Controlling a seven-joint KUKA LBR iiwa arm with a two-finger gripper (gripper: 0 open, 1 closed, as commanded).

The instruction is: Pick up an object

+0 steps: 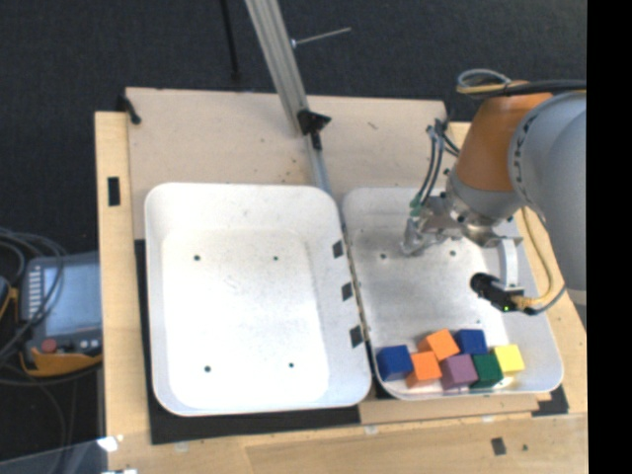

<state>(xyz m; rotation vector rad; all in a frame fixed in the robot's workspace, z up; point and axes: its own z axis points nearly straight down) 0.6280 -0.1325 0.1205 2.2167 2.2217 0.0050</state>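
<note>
Several small coloured blocks are heaped in the near right corner of the right bin (395, 284): a blue block (394, 360), two orange blocks (441, 344), a purple block (459, 370), a green block (487, 366), a yellow block (509, 357) and another blue block (472, 341). My gripper (417, 237) hangs low over the far part of the right bin, well behind the blocks. Nothing shows between its fingers.
The left bin (247, 294) lies beside the right one. A slanted aluminium post (281, 62) rises from the bench behind the bins. The arm's grey and orange body (513, 166) covers the right bin's far right corner. A control pendant (54, 309) sits off the bench at left.
</note>
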